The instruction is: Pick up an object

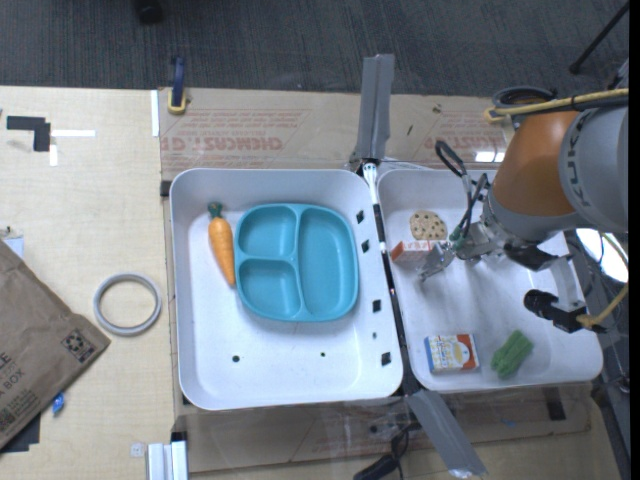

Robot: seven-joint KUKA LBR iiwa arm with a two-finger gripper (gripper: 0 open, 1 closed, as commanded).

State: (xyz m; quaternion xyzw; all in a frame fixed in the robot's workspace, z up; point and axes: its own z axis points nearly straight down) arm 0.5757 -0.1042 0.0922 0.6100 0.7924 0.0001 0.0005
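I'm looking down at the bench and the pincer (437, 264) is hanging low in the right white bin (560, 373), near its upper left part. Right beside it, toward the divider, a small red and white packet (408, 252) is lying, looking like it's touching the tip or nearly so. Just past the pincer, toward the bin's far wall, a round chocolate-chip cookie toy (427, 225) is sitting. Nearer the front wall, a small flat carton with an orange and blue label (451, 352) is lying, and beside that a green ridged plastic vegetable (512, 353). The carton print is too small for me to read.

Off to the pincer's left, across the divider, the left white bin (280, 383) is holding a turquoise three-section plastic plate (298, 262) with an orange toy carrot (222, 246) just beside it. Further left on the bench a grey tape ring (127, 302) is lying near a brown cardboard box (35, 353).

Cardboard behind the bins is showing upside-down red lettering, something like "CHEMCAT".

Can't tell whether the pincer is open or closed, and I'm seeing nothing clearly gripped.
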